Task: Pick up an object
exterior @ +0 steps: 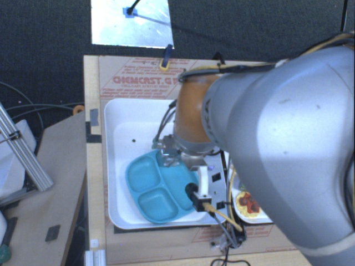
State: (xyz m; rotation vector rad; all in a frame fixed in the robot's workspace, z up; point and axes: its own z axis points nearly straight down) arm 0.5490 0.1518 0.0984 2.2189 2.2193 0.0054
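A blue divided tray (154, 188) with three compartments lies in the left white bin (112, 148), toward its front right. My gripper (168, 158) hangs low over the tray's far right edge, under the orange band of the wrist. The wrist hides the spot where the gripper meets the tray, so I cannot make out whether anything is held. The grey arm covers most of the right bin.
A small plate of toy pasta with red sauce (249, 204) peeks out under the arm in the right bin. The left bin's far and left floor (130, 132) is bare white. Cardboard (133, 76) lies under the bins; a shiny metal sheet (130, 15) sits beyond.
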